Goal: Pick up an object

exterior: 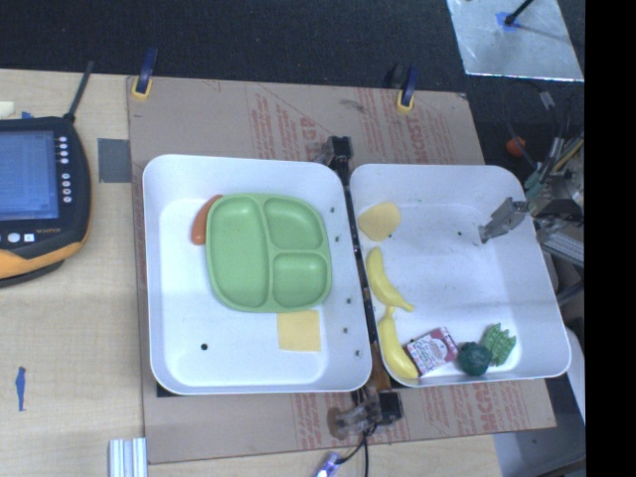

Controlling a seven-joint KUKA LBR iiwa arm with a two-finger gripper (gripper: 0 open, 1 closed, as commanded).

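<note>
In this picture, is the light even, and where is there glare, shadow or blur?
Camera view: the light is uneven; the left bin glares bright white on its left side, while the right bin looks greyer. The green plate casts hardly any shadow. The gripper at the right is soft and dim, its fingers too unclear to read. The top background is very dark.
</note>
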